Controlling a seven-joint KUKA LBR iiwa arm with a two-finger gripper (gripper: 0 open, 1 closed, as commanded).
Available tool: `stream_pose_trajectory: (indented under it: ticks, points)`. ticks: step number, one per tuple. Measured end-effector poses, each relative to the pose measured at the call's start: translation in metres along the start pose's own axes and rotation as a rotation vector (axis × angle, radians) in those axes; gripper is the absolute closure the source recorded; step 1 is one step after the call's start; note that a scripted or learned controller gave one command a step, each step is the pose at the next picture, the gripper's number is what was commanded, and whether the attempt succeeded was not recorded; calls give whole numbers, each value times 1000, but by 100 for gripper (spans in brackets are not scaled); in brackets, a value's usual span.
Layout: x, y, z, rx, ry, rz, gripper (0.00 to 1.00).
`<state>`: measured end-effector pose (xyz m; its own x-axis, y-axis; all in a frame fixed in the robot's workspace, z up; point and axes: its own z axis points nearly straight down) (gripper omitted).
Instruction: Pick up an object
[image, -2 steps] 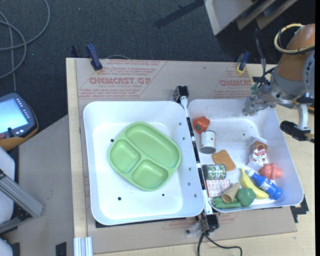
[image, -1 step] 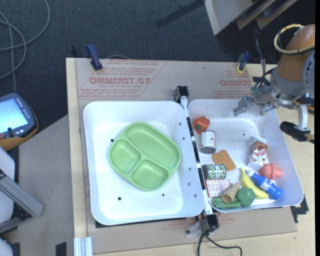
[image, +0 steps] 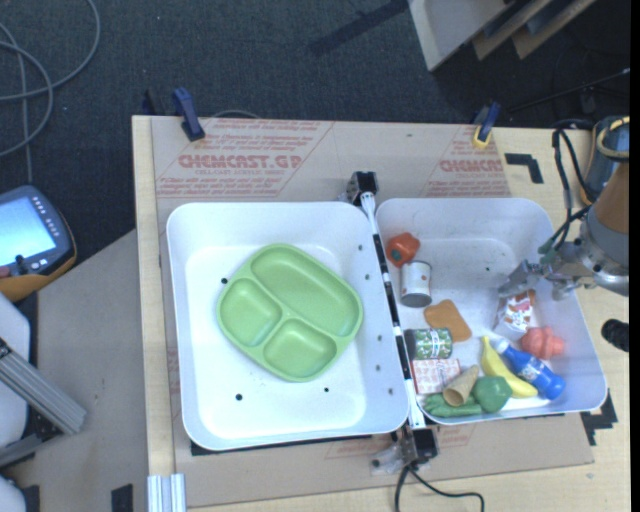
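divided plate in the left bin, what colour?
Light green, plain, no pattern. The divided plate shows clearly in the camera view.

Green tray (image: 290, 311) in left bin (image: 190, 300), tool (image: 527, 280) over right bin (image: 470, 225)

The grey KUKA arm with its orange band (image: 612, 138) is reaching in from the right edge, wrist angling downward and leftward, its metal two-finger gripper (image: 522, 281) hanging low, fingertips pointing left.

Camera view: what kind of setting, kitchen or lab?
Likely a robotics lab: two white bins clamped to a board on a bench, toy food like a banana, and loose cables on dark carpet.
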<state>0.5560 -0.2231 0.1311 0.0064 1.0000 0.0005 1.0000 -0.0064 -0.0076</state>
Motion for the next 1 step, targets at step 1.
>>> stream_pose_trajectory:
  ticks: [1]
  points:
    - [5, -70, 47, -1, 6, -5, 0]
